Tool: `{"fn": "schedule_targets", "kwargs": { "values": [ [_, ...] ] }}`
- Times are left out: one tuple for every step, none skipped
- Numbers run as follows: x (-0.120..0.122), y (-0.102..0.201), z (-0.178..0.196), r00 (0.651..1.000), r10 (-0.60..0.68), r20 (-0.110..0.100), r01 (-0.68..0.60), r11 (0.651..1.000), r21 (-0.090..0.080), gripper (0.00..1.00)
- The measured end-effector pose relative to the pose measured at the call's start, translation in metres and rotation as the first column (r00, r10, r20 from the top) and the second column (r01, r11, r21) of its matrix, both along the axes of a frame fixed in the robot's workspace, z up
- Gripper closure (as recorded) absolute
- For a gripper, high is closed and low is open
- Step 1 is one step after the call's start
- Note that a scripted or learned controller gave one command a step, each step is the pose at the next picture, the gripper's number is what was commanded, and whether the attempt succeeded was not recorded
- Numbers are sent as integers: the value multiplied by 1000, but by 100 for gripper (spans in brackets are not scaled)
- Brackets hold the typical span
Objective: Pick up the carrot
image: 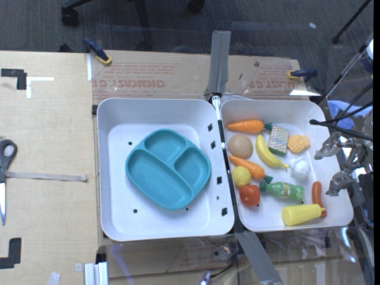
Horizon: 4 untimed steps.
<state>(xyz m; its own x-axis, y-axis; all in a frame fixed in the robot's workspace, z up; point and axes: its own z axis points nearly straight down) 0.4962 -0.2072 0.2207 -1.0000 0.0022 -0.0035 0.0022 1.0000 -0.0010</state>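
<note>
Clearly the sorting is set up across two bins: the left bin (pixel 107 159) carries a blue divided plate (pixel 168 168) at its middle, seemingly a place to put things down, while the right bin (pixel 332 218) is crowded with toy food. Two carrots lie there. One carrot (pixel 246 125) rests along the far edge near the bin's far-left corner, lengthwise and fairly free on its far side. A second carrot (pixel 248 167) lies slantwise by the left edge, wedged between a brown potato (pixel 240 146), a lemon (pixel 241 176) and a banana (pixel 267 152), so it looks harder to reach cleanly. A tomato (pixel 250 195), green bottle (pixel 284 189) and yellow bottle (pixel 303 214) fill the near side. The gripper (pixel 339 165) hangs over the right edge of that bin, well apart from both carrots; I cannot tell how its end stands. Judging from this, the approach is not yet begun.
</note>
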Motion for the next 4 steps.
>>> {"fn": "schedule_targets", "kwargs": {
  "values": [
    [31, 67, -127, 986, -167, 1, 167, 986, 1, 0],
    [86, 107, -127, 852, -523, 6, 523, 852, -6, 0],
    [111, 109, -128, 711, -703, -2, 703, 711, 0, 0],
    [112, 109, -119, 714, -701, 2, 701, 714, 0, 100]
  ]
}}
